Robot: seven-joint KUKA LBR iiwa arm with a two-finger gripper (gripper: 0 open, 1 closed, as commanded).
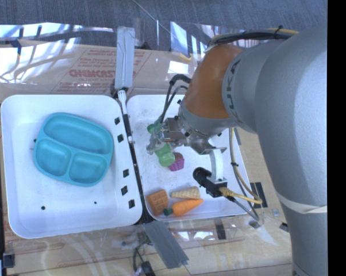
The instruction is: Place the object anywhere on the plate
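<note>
The gripper [156, 138], state unclear, hovers in the right bin [139, 111] above a green toy [165, 157], well right of the blue plate [73, 148].

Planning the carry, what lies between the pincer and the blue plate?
In the camera view, the bins' adjoining rims and bare white floor separate pincer from plate.
</note>
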